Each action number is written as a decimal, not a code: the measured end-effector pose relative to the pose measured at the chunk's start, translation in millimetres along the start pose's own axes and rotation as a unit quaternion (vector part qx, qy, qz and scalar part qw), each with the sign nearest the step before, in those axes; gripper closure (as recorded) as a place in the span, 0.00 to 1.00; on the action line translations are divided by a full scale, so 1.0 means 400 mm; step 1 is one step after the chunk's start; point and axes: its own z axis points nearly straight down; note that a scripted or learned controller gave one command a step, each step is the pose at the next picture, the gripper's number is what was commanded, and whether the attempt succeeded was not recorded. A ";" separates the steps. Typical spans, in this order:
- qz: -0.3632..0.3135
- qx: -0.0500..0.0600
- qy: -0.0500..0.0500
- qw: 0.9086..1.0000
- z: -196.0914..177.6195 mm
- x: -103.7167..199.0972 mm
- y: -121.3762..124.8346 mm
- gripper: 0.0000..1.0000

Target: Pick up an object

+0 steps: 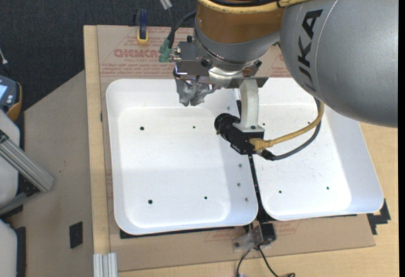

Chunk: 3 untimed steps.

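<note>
My gripper (192, 93) hangs from the grey and orange arm (253, 4) over the back right part of the left white bin (126, 143). It sits close to the bin's back wall, near the divide between the two bins. The wrist's bulk hides the bin floor directly beneath and behind it. A black cable fitting (233, 132) and a yellow cable (291, 136) dangle from the wrist over the divide.
The right white bin (329, 174) lies beside the left one, partly covered by the arm. Both rest on a cardboard sheet (126, 54) on the bench. A blue and yellow clamp (143, 26) stands at the sheet's back edge. Small black dots mark the bin floors.
</note>
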 end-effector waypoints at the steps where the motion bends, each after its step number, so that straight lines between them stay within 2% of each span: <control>1: 0.000 0.005 -0.002 1.000 0.032 0.046 -0.060 1.00; 2: 0.002 0.000 -0.001 1.000 0.163 0.042 0.138 1.00; 3: 0.001 -0.004 0.001 1.000 -0.102 0.044 0.183 1.00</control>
